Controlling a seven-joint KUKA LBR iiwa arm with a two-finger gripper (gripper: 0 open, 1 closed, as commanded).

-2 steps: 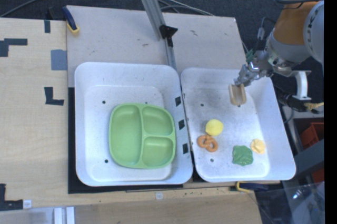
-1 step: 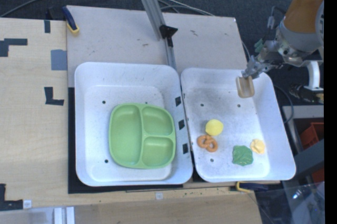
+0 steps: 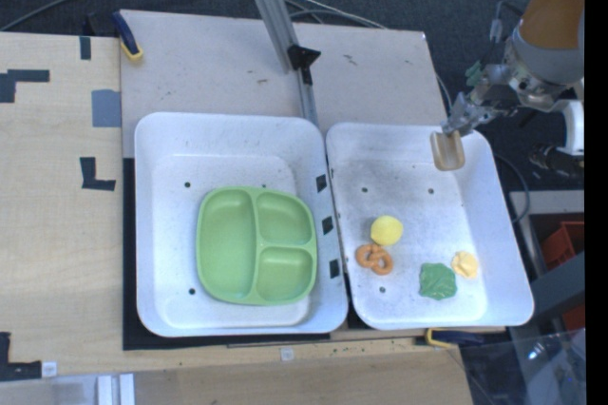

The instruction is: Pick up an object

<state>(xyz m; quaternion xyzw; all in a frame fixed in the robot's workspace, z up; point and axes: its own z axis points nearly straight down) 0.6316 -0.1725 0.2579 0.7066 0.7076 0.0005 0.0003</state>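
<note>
One tan block is gripped between the fingers of the gripper, raised at two o'clock of the right bin.

Two bins, one tray, five objects

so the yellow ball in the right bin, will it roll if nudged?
Probably. The yellow ball looks round, so a push likely rolls it. The orange pretzel touching it may block one side. Looks small, probably light.
</note>
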